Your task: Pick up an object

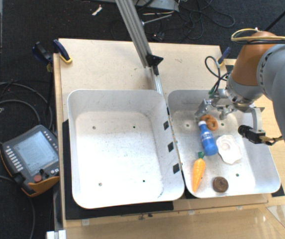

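The right bin holds several objects: a blue bottle with a white cap, a small brown ring-shaped piece, a white crumpled object, an orange carrot with a green top, and a dark brown round disc. My gripper hangs low over the far part of this bin, directly above the brown ring and the bottle's cap end. Its metal fingers point down toward the ring. Nothing is visibly lifted.
The left bin lies beside the right one, with a black-marked divider wall between them. A slanted metal rail runs to the bench behind the bins. A teach pendant lies on the floor at left.
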You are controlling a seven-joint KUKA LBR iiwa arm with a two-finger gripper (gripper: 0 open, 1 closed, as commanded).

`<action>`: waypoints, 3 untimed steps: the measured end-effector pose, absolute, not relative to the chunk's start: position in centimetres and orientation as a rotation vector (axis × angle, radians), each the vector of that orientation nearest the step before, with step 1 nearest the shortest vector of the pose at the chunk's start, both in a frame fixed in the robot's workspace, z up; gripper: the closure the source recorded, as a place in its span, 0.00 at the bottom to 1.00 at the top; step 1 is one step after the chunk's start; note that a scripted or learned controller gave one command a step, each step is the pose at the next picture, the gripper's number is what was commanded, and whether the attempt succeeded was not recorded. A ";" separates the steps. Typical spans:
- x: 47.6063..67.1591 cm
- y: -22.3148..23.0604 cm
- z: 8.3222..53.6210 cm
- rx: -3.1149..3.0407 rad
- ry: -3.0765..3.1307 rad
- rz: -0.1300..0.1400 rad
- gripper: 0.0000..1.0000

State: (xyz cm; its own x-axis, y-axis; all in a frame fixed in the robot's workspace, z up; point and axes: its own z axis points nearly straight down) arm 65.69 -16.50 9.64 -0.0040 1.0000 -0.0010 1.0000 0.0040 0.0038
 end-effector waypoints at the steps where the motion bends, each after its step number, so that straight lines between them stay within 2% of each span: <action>1: 65.6 -16.5 10.6 2.214 2.224 0.002 1.00; 2: 66.5 -16.4 15.2 2.214 2.220 0.006 1.00; 3: 66.1 -16.3 21.5 2.212 2.219 0.007 1.00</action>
